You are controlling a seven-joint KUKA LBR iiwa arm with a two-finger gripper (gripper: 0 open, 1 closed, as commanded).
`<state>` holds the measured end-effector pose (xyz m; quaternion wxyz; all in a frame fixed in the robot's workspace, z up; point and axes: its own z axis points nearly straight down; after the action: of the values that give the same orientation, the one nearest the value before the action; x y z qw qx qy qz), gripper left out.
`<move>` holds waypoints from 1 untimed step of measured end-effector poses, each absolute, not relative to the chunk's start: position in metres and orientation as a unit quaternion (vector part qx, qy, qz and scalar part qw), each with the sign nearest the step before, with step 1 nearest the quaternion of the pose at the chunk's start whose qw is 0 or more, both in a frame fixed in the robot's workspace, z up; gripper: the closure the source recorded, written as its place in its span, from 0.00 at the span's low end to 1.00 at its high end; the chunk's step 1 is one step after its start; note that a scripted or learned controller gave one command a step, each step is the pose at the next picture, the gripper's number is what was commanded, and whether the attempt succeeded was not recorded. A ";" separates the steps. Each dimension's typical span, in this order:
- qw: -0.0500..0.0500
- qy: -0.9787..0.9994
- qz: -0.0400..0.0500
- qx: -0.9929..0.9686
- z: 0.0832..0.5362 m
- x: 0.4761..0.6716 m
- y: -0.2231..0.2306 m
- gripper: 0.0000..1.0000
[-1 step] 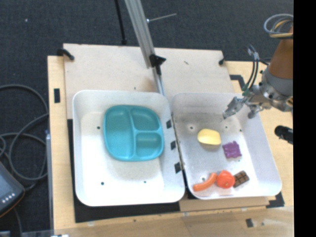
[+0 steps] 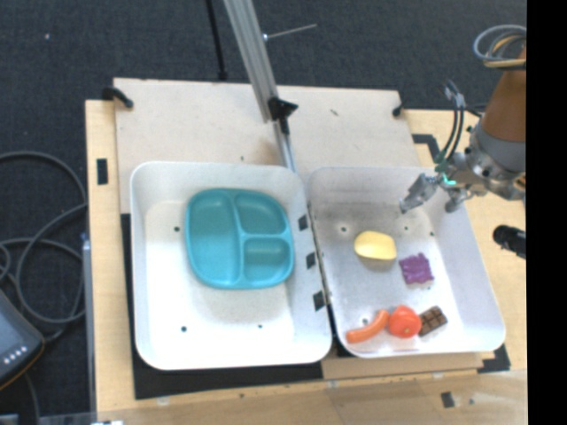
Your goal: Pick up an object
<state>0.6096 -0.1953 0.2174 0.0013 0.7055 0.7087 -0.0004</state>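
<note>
At the upper right of the frame, the gripper (image 2: 431, 193) hovers over the right bin's (image 2: 469, 277) far edge, fingers apart and holding nothing. Below it lie a yellow lemon (image 2: 376, 247), purple block (image 2: 415, 268), tomato (image 2: 404, 322), carrot (image 2: 367, 327) and brown piece (image 2: 432, 320). A teal tray (image 2: 239, 239) fills the left bin (image 2: 159, 264).

My arm (image 2: 501, 122) reaches in from the right, orange band above the wrist. My gripper (image 2: 431, 195) hangs tilted, its two fingers (image 2: 414, 196) spread apart, gripping nothing.
</note>
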 end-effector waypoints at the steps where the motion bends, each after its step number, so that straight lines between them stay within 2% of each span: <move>1: -0.001 0.708 -0.002 0.706 0.161 0.618 -0.199 0.00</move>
<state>0.6180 -0.1995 0.1612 -0.0005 0.7061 0.7081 -0.0016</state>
